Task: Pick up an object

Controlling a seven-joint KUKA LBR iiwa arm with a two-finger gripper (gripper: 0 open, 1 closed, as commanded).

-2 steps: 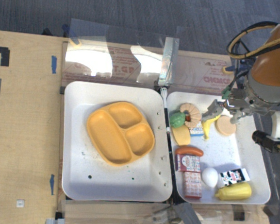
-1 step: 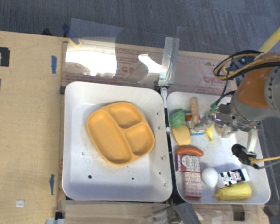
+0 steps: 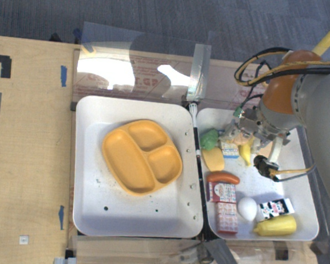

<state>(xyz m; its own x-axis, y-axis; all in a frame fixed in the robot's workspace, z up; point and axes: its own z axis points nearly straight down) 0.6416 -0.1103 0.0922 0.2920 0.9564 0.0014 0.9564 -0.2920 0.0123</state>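
Reaching: we see the arm [image 3: 306, 95] come in from the right of the camera view and hang over the far end of the right bin [image 3: 308, 198], with the gripper [image 3: 251, 133] low among the toys there.
Tool state: we cannot tell how the gripper is set; its tip is lost in cables and clutter.
Nearest thing: we judge the small yellow banana [image 3: 245, 153] the likeliest target; it lies just under and a little toward the near side of the gripper.
Long axis: we read the banana as running roughly far-to-near in the bin, slightly slanted.
Neighbours: a green piece [image 3: 209, 139] and a pale yellow block [image 3: 213, 159] lie to the banana's left, and a small printed carton [image 3: 230, 150] sits between them and the banana.
Further off: a sausage [image 3: 223, 178], a white egg [image 3: 246, 209] and a yellow bottle [image 3: 275, 225] lie well toward the near end.
Left bin: the left bin [image 3: 85, 196] bears an orange divided plate [image 3: 143, 155], away from the arm.
Risk: we think crowding could make the grasp catch the carton instead.
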